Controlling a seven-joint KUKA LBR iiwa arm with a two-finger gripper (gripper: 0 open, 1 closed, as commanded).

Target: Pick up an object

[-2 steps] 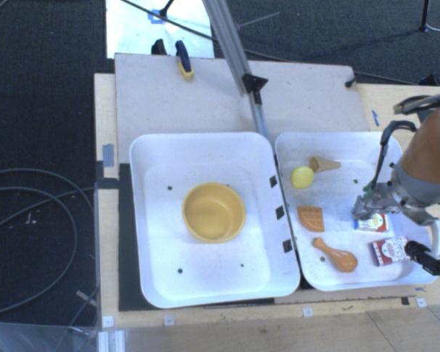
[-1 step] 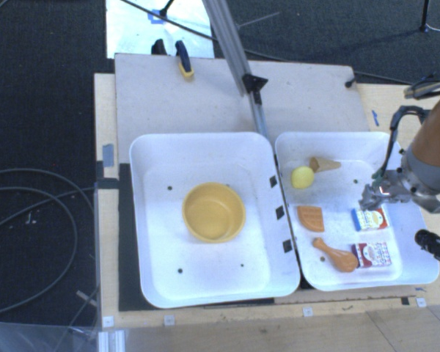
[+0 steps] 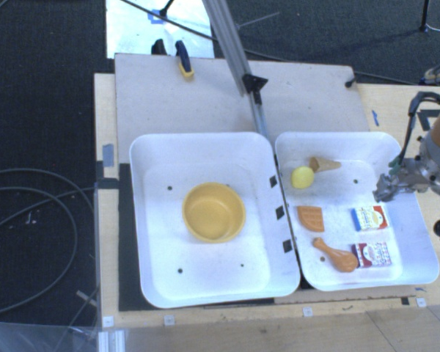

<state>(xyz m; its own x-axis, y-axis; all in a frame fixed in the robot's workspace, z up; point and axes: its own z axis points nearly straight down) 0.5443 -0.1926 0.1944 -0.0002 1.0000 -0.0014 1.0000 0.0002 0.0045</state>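
Observation:
The right bin holds a yellow ball, a tan cone, an orange wedge, an orange drumstick and two small red-and-white cartons. My gripper hangs over the right side of this bin, just above and to the right of the upper carton, apart from it. Nothing shows in its grasp. A yellow bowl sits in the middle of the left bin.
A slanted metal pole crosses the board behind the bins and ends near the gap between them. Blue and yellow clamps sit at the board's far left. Cables lie on the dark floor at left.

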